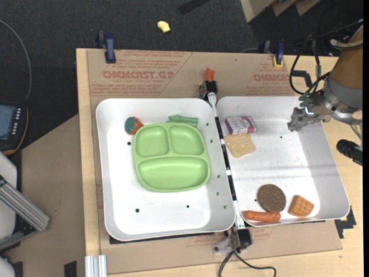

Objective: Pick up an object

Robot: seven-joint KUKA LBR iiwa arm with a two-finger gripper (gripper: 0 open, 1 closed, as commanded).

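Brown board (144, 68) under both bins prints "CHEMCAST GP" in red, repeated at right. Arm enters from right; gripper (301, 119) hangs over right bin's (314, 166) top right, nothing between fingers, spread unclear. Purple-labelled box (240, 124) beside bread slice (240, 145); label unreadable.

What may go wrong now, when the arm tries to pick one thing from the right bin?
1. The end effector hangs over the bin's upper right, far from every item.
2. The sausage lies against the bin's front rim, probably blocking a finger.
3. The cookie and waffle look flat and may slip.
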